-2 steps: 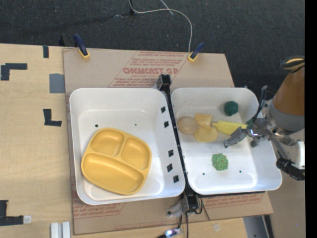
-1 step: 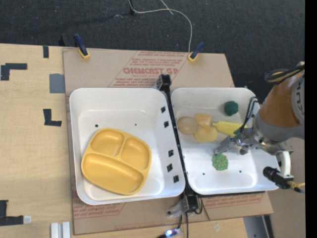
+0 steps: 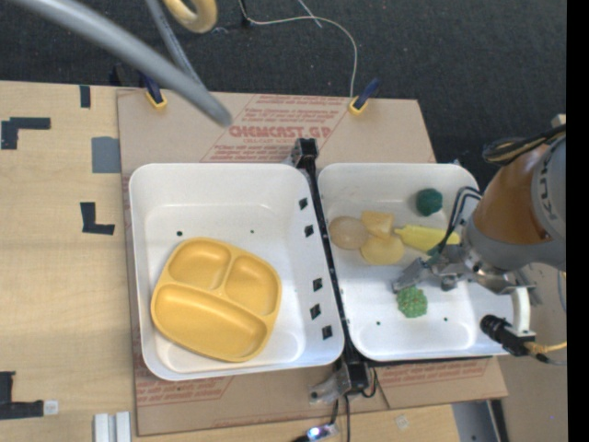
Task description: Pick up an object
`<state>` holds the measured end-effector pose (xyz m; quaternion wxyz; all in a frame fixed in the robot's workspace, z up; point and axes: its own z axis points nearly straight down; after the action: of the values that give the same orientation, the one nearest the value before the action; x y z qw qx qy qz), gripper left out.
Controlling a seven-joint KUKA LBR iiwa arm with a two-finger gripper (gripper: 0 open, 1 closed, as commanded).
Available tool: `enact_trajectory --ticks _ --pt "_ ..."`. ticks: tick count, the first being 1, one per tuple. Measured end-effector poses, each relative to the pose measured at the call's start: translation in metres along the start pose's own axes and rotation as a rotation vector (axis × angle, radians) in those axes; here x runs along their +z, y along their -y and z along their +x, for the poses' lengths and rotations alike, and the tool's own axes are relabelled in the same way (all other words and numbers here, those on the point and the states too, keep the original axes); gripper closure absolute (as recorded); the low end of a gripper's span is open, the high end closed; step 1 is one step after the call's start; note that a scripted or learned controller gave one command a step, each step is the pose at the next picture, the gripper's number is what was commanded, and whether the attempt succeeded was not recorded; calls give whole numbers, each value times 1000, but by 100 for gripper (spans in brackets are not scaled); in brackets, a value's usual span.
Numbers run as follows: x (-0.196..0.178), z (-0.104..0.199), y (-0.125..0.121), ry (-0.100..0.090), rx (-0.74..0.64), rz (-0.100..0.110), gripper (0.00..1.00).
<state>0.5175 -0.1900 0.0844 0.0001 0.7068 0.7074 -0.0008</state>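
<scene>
end effector low in right white bin, just above small green bumpy object; grip state unclear. risk: closing beside it, nudging it away.

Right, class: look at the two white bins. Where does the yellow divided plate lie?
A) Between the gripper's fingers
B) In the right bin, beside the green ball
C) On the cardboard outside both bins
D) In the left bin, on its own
D: the yellow divided plate lies flat in the left bin, with no other object in it, while the small items sit in the right bin.
</scene>
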Motion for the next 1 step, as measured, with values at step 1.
enact_trajectory --ticks 1 --pt "-12 -1 -1 3 0 -4 100"
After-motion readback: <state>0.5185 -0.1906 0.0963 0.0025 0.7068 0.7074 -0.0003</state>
